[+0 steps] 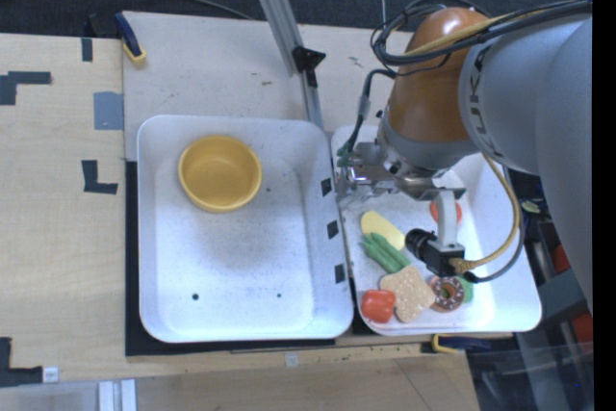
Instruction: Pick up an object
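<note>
The arm [539, 82] is a thick, smooth grey tube, and just above the wrist it carries a broad, glossy orange band [433, 87] rounded like a dome. Thin black cables [423, 38] loop over the top of that band and run back along the grey casing, while a tan hose [500, 241] curves down beside the jaws to a small black fitting [430, 248]. Below the orange section sits a darker grey collar [423, 154], and beneath it a cluster of silvery metal parts [361, 170] forms the wrist hardware.
</note>
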Available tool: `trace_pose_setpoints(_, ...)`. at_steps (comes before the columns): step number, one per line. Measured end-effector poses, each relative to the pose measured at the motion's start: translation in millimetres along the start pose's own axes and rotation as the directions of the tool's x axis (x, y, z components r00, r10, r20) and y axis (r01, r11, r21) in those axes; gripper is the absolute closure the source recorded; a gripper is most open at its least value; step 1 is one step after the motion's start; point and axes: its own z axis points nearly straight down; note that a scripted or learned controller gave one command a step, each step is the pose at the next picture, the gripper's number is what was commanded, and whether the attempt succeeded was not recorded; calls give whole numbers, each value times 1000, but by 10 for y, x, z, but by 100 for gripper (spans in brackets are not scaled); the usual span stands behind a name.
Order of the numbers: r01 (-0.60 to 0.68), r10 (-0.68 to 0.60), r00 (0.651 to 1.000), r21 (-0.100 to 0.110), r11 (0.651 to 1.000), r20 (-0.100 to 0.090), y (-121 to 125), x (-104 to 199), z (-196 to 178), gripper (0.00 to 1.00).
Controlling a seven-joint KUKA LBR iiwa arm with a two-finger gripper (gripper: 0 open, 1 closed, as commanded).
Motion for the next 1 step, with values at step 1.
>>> trace_pose_setpoints(1, 0, 0, 1000, 2, 1000, 0, -153, 574, 56, 100)
